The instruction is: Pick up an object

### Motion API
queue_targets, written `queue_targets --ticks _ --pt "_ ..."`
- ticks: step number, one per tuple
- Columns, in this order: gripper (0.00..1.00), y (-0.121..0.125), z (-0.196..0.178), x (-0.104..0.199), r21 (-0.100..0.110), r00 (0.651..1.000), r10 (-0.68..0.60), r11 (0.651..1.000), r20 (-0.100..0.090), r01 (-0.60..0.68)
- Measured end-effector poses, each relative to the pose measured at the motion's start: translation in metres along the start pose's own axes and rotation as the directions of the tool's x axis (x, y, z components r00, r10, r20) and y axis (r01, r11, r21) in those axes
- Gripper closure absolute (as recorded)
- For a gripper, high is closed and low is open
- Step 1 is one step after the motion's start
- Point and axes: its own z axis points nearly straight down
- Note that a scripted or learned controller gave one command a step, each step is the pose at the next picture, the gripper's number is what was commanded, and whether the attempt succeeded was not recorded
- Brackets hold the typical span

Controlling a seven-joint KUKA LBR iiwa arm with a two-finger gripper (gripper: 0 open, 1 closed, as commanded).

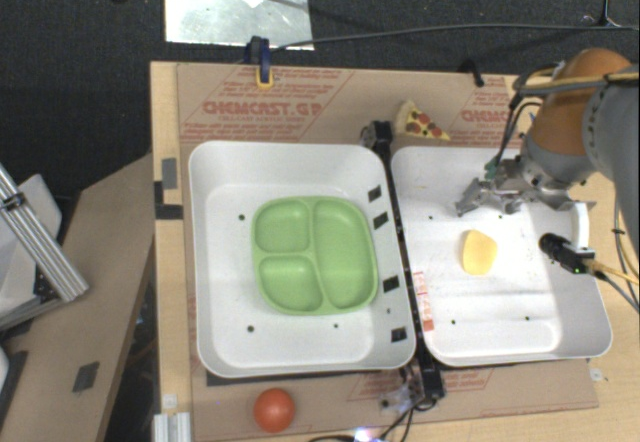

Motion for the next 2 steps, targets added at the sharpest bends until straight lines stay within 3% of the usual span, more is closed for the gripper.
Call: queue_targets --ticks 1,2 --pt "1.00 0.002 -0.014 0.000 -0.006 1.000 0.000 1.000 0.001 0.000" --pt "1.00 0.007 -0.061 -0.007 -0.006 1.000 0.000 1.000 0.001 0.000"
